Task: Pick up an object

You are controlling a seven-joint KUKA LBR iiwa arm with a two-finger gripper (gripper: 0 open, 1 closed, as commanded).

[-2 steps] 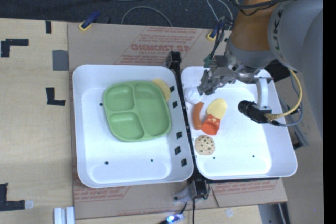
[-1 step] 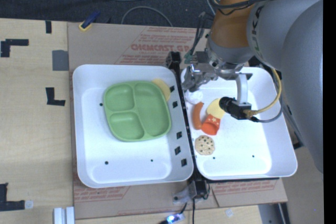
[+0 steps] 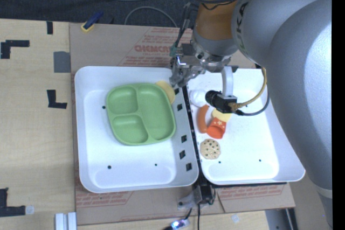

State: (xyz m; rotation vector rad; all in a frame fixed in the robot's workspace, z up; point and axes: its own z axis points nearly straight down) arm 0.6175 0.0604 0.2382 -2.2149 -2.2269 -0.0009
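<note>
Since the task is just "grab any object", the thing to look at imo is where the gripper (image 3: 180, 74) hangs relative to the green plate (image 3: 141, 114). It's right off the plate's upper right corner, over the strip where the left bin (image 3: 86, 116) meets the right bin (image 3: 259, 169). A small yellowish piece (image 3: 167, 90) sits against that same corner of the plate, tucked btw the plate rim and the bin wall, and it's the closest item to the tool, so prob that's the target. Can't tell if the gripper is open or closed, the wrist hardware blocks the tip from this angle, and nothing is visibly held, so I'd call the pick not done yet. The other stuff lies further right of the plate, across the divider: an orange carrot-looking thing (image 3: 202, 118), a red-orange block (image 3: 216, 127) touching it, and a round cookie (image 3: 210, 149) just below those two. They're bunched near the divider, so a grab there risks nudging a neighbour. The yellow piece is awkward too tbh, since it's wedged by the plate edge and there's little room to close around it w/o hitting the plate. The arm (image 3: 280, 35) comes in from the side opposite the plate, which explains the wrist leaning over the right bin.
</note>
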